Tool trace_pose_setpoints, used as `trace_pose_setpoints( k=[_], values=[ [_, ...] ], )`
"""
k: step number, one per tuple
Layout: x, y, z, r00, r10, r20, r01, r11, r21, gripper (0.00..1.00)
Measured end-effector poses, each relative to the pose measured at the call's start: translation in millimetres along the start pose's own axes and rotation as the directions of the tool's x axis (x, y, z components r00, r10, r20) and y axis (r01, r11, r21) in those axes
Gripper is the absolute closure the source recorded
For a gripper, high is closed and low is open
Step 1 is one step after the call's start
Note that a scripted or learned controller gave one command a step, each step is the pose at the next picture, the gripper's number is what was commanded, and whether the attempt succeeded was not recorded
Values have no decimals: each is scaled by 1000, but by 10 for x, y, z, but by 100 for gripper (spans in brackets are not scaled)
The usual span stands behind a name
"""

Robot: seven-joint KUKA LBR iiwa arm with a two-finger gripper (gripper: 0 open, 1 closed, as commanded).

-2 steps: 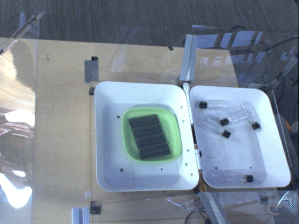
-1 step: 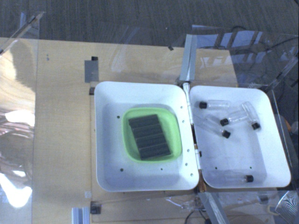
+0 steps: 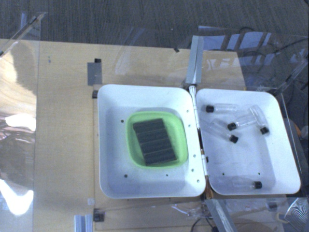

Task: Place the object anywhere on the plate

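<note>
Fingers: can't tell open or closed, nothing to judge from here. Dark ribbed block (image 3: 154,141) lies flat inside the green plate (image 3: 179,132), in the left bin (image 3: 110,144) on the desk (image 3: 58,129). If that's the object, placement looks done. Capped clear vials (image 3: 222,108) lie loose in the right bin (image 3: 282,144).

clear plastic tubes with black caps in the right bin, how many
4, possibly more, since clear plastic blurs into the white bin: one clear black-capped tube at the top left, one mid-left, one upper right, one near the bottom. A loose-looking black cap lies mid-left.
</note>
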State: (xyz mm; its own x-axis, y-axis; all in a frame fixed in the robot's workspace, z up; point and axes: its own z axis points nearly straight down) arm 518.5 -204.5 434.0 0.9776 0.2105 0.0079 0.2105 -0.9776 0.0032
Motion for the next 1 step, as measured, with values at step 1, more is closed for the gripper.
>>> trace_pose_setpoints(
  k=[1],
  values=[
    [-21,-2,-17,1000,0,0,0,1000,-1,0]
  ],
)
